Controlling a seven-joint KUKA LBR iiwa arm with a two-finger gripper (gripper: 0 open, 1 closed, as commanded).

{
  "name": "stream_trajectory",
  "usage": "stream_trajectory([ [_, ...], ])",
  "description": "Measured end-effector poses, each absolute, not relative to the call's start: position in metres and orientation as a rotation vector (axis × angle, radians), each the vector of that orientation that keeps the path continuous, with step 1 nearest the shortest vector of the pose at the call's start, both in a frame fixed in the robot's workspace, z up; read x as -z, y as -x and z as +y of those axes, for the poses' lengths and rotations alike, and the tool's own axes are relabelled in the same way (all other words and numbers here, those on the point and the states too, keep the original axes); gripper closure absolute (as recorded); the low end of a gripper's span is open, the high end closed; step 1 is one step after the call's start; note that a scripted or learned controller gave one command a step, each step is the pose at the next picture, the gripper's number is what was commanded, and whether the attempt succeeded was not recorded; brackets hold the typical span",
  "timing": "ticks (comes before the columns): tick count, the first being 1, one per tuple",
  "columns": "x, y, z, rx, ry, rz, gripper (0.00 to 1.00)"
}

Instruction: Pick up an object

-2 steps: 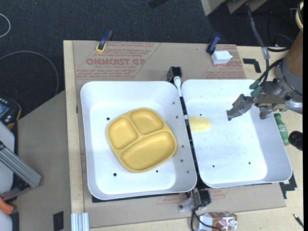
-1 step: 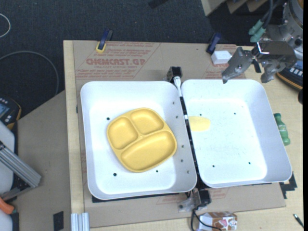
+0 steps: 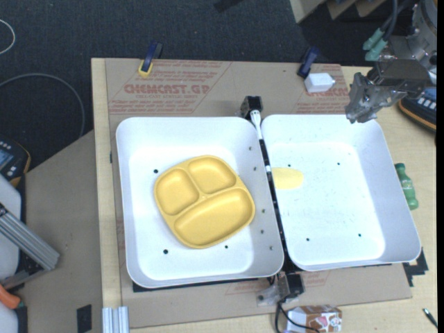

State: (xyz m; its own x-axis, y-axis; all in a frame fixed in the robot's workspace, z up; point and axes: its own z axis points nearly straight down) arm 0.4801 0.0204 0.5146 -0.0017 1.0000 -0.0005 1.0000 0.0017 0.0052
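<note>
A yellow divided plate point(image 3: 203, 201) with three compartments lies flat in the middle of the left bin point(image 3: 132, 151). A small pale yellow piece point(image 3: 287, 178) rests on the floor of the right bin point(image 3: 361, 220), close to its left wall. My gripper point(image 3: 359, 109) hangs over the far right corner of the right bin, well away from both yellow objects. Nothing shows beneath it or in its grasp.
A black clamp point(image 3: 251, 106) sits at the back where the two bins meet. A white block point(image 3: 319, 82) and a yellow-tipped clamp point(image 3: 148, 60) lie on the cardboard behind the bins. A green object point(image 3: 406, 186) rests outside the right bin's right rim.
</note>
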Motion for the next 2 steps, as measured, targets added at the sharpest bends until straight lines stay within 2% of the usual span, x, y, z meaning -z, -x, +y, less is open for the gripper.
stream_trajectory([
  [1,-0.447,-0.479,0.054,0.008,-2.222,2.228,1.0],
  [2,-0.43,-0.479,0.055,0.005,-2.223,2.223,1.0],
])
